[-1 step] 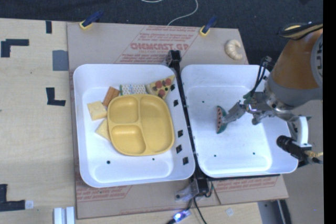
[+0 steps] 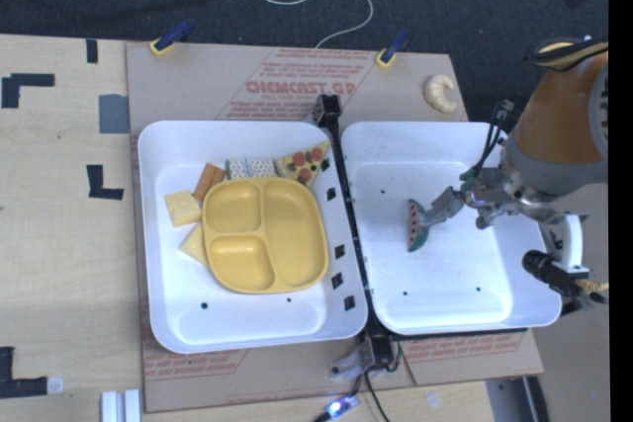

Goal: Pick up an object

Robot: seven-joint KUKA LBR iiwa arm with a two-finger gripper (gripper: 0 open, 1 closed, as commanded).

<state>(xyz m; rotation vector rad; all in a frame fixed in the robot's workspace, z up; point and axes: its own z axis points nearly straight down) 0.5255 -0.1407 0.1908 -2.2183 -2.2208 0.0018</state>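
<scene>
A watermelon slice (image 2: 414, 223) (a toy one, by the look of it, red flesh with dark seeds and a green rind along its lower edge) sits in the right bin (image 2: 495, 306), a little left of that bin's middle. The gripper (image 2: 427, 215) is right at it: its grey fingers reach in from the right and close on the slice, which shows between them, tilted with its rind end pointing down towards the bin floor. Whether the slice still touches the floor I cannot tell.

Behind the gripper the arm (image 2: 554, 128) runs up and to the right, its orange band bulking over the bin's right rim, with cables looping near the wrist.

The left bin (image 2: 168, 301) lies just beside the right one, their walls touching along a dark strip. In it a yellow divided plate (image 2: 265, 234), with three compartments, rests near the centre. Tucked around the plate's upper-left edge are tan crackers (image 2: 182, 209), and above its top edge a pizza slice (image 2: 305, 160) and a small speckled piece too blurred to name.

Both bins stand on a cardboard sheet (image 2: 297, 79) held by two clamps at its far corners. A croissant-like piece (image 2: 442, 93) lies on the sheet beyond the right bin, well apart from the gripper.
</scene>
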